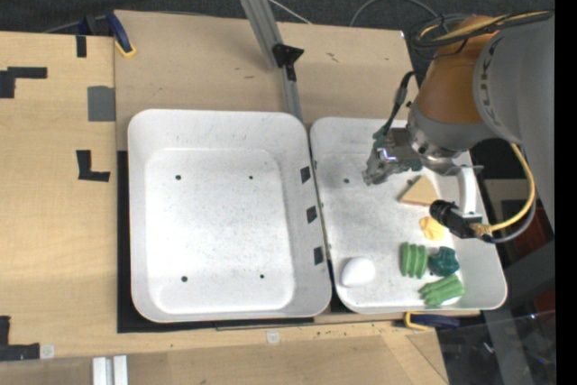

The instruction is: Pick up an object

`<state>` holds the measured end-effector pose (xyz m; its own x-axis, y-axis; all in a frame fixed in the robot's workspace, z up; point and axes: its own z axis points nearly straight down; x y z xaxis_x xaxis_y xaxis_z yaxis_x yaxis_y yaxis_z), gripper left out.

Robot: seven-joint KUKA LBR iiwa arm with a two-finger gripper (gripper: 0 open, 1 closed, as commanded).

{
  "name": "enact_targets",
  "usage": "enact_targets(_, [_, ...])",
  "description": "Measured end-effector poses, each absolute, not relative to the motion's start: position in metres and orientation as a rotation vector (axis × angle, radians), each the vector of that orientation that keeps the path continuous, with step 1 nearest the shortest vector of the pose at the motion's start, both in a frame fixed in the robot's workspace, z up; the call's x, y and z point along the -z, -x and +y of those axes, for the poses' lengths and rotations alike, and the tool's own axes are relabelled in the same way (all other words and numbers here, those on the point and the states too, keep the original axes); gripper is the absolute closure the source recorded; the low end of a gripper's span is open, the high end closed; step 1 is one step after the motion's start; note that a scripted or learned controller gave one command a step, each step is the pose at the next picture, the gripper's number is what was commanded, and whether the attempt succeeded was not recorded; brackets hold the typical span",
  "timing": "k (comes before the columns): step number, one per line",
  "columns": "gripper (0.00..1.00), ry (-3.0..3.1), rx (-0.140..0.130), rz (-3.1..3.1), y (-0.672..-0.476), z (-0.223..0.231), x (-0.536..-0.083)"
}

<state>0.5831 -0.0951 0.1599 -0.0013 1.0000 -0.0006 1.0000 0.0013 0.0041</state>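
Your gripper (380, 165) hangs over bare floor in the right bin (347, 194), jaws' state I cannot tell. Descend here and you'll grab nothing; the tan wedge (417, 191) and green pieces (414, 259) sit toward the right edge.

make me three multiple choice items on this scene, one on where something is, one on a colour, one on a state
1. Where do the small objects lie?
A. in the right bin
B. in the left bin
C. on the bench outside the bins

2. What colour is the round object near the right bin's front edge?
A. red
B. white
C. black

3. How does the gripper stand relative to the green pieces?
A. pressed onto them
B. apart from them, over the bin's back part
C. over the left bin

Answers:
1 A, the objects sit in the right bin.
2 B, the round object is white.
3 B, the gripper hangs well back of the green pieces.
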Motion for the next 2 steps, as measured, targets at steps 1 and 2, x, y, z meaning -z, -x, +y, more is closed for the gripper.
enact_targets(1, [1.00, -2.217, -0.005, 2.220, -0.586, -0.095, -0.223])
enact_targets(2, [1.00, -2.219, -0.002, 2.222, -0.587, -0.094, -0.248])
